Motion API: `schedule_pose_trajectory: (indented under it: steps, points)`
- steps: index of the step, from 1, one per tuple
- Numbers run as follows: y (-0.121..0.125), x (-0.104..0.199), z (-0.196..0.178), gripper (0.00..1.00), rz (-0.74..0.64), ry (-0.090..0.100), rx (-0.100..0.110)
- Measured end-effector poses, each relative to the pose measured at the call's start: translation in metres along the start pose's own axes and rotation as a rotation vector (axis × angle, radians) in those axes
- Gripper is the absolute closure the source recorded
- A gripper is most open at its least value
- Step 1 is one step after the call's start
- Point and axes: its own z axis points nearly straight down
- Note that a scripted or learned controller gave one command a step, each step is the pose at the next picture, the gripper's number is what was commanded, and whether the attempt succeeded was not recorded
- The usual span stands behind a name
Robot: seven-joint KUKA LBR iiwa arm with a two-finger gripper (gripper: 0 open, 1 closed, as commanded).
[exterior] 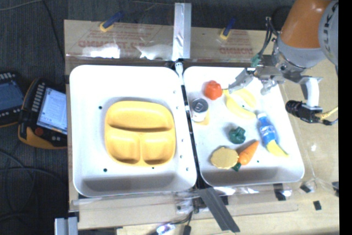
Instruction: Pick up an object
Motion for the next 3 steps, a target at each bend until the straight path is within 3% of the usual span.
schedule_pose_trajectory:
  steps: [1, 2, 3]
  points:
    - [0.031, -0.073, 0.139, 0.0, 0.096, 0.001, -0.003]
    - [0.049, -0.043, 0.137, 0.0, -0.033, -0.005, -0.001]
    - [0.048, -0.043, 0.13, 1.0, -0.035, -0.005, 0.007]
